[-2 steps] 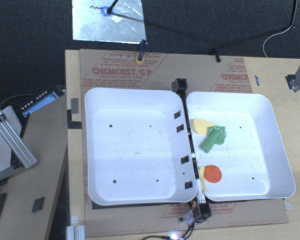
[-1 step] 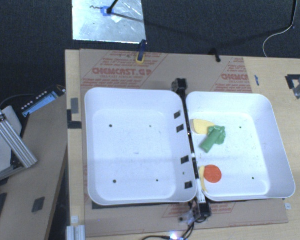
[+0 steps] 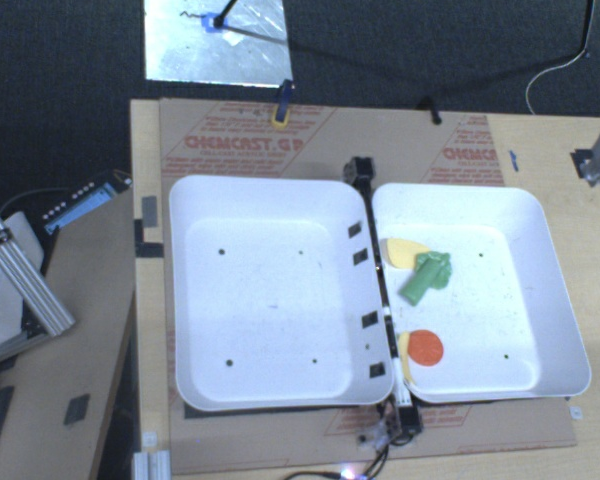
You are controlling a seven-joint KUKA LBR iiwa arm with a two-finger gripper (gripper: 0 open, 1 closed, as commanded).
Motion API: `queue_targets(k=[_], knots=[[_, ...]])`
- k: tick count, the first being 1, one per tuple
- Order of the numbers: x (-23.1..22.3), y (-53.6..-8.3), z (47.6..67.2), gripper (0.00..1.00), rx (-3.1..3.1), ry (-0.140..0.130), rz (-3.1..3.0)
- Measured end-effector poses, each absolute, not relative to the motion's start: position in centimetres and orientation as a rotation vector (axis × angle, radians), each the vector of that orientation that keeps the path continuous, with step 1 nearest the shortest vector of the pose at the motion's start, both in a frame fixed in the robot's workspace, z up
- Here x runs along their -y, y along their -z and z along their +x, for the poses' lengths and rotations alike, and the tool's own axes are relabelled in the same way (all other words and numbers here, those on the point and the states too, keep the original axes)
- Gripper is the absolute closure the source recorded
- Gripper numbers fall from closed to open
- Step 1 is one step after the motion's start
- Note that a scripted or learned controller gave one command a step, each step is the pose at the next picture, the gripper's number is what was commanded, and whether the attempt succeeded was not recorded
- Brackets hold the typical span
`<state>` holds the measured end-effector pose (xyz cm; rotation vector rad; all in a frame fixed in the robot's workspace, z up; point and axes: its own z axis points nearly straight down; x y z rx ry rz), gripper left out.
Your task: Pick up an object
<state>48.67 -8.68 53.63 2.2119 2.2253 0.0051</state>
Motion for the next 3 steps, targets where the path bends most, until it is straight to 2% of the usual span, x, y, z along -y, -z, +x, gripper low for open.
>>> queue_targets(k=[1, 2, 3], knots=[[5.9, -53.5, 48.7, 1.00, -2.228, -0.004, 2.213], [-0.3, -42.5, 48.6, 1.00, -2.237, 0.007, 2.215], [-7.1, -29.6, 48.6, 1.00, -2.238, 0.011, 2.215]])
